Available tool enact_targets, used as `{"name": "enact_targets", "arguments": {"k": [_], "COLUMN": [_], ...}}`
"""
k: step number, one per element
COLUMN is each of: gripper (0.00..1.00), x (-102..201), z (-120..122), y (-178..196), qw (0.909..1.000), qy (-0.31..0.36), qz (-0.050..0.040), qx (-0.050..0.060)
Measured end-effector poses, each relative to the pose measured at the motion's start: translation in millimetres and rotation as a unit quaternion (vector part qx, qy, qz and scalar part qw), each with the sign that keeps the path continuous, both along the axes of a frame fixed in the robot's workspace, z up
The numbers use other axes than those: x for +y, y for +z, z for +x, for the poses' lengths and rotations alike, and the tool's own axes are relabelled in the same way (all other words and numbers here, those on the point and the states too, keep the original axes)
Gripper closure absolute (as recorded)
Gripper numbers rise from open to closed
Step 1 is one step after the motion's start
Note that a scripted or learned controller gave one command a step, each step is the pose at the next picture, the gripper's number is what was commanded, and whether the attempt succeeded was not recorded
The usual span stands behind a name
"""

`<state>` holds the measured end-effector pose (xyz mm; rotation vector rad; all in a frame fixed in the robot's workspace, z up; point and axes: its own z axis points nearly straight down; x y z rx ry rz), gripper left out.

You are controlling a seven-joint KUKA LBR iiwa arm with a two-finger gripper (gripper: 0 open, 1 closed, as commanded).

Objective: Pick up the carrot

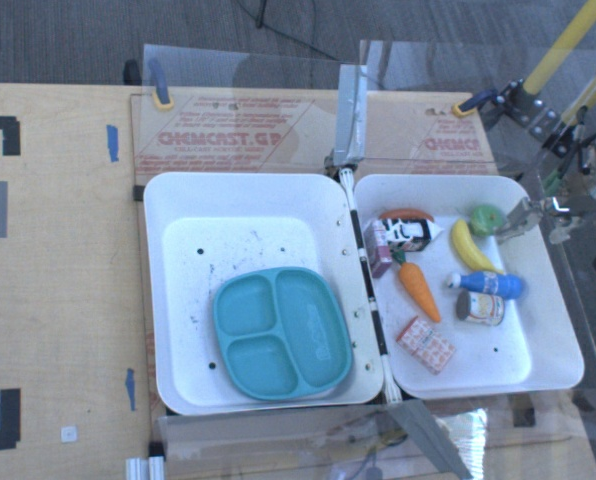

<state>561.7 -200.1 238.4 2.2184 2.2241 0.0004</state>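
Lying tapered, smooth orange carrot [419, 291] in right bin [553, 363]; tool [534, 215] state: cannot tell.

bins: 2 sitting side by side, left bin [168, 268], right bin [548, 358] | teal divided plate [280, 332]: 1 | carrot [418, 291]: 1 | banana [471, 247]: 1 | green fruit [486, 218]: 1 | blue bottle [490, 285]: 1 | small can [481, 308]: 1 | red patterned packet [425, 344]: 1

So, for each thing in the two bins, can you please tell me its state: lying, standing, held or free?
carrot: lying free in the right bin, tip toward the bottom edge of the view
banana: lying free
blue bottle: on its side
small jar: on its side
red snack packet: lying flat
teal divided plate: flat in the left bin
hand: over the right bin's rim, holding nothing
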Motion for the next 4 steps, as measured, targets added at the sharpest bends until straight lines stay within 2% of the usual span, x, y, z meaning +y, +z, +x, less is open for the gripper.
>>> {"name": "enact_targets", "arguments": {"k": [1, 2, 3, 4], "gripper": [0.0, 0.0, 1.0, 1.0], "x": [54.8, 104.5, 102.8, 150.3], "z": [15.5, 35.3, 36.7, -20.5], "y": [-97.8, -150.4, -138.9, -54.1], "qw": [0.9972, 0.9981, 0.998, 0.9764], "qy": [0.075, -0.062, -0.062, -0.216], "qz": [0.0001, -0.001, -0.0026, -0.0001], "qx": [0.0, -0.002, -0.005, 0.0]}}
